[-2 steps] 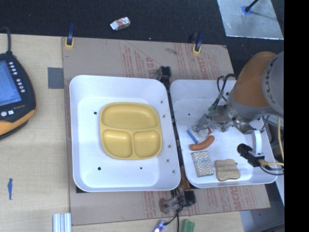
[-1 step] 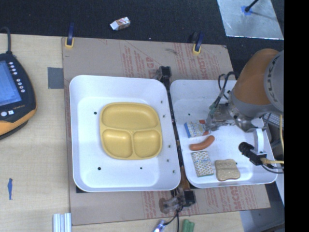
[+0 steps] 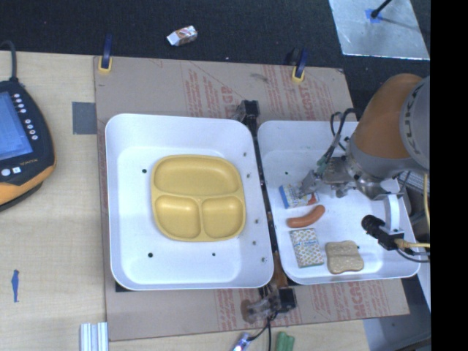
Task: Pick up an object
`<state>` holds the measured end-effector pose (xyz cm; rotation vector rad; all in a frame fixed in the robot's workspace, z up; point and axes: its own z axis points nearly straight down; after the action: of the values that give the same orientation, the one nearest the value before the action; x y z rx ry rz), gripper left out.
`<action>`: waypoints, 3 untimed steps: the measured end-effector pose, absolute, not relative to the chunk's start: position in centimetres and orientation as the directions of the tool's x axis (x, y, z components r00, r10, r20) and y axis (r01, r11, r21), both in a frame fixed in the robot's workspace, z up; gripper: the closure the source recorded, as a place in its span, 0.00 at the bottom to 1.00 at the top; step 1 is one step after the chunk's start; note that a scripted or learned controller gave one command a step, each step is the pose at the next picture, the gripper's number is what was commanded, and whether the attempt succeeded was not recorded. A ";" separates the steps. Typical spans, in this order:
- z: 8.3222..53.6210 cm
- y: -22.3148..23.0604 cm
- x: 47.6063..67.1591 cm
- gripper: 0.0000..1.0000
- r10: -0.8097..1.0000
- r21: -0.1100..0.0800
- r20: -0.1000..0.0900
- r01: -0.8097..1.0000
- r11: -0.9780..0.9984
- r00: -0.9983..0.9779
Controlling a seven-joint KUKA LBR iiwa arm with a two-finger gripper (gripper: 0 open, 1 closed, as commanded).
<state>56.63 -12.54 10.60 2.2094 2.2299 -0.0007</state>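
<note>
Arm: grey body with orange band, reached in from the right over the right bin.
Gripper: lowered into the upper-middle of the right bin, tip placed just above the sausage and touching or nearly touching the small blue-edged packet. How far it is open cannot be told; nothing is clearly seen held.
Blue-edged packet: small, flat, lying at the gripper tip, partly covered by it.
Sausage: orange-red, lying at a slight slant mid-bin, just below the gripper, apart from the patterned packet beneath it.
Patterned packet: rectangular, pale with fine print, lying flat near the bin's front edge.
Cracker-like piece: tan, roughly square, just right of the patterned packet, close to the front rim.
Left bin: a yellow three-compartment plate is set in the centre, flat.
Bench: cardboard sheet laid under both bins, clamped at the back by two clips.
Teach pendant: resting on the wooden surface at far left.
Wrapper: small crumpled piece on the dark floor behind the bench.
</note>
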 end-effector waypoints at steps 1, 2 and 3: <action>9.5 -9.5 53.3 0.00 1.000 0.008 -0.005 1.000 0.005 -0.005; 10.6 -9.5 53.4 1.00 1.000 0.004 -0.002 1.000 0.011 -0.011; 12.0 -9.8 53.4 1.00 1.000 -0.001 -0.002 1.000 0.006 -0.006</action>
<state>53.40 -9.77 12.00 2.2144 2.2273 -0.0033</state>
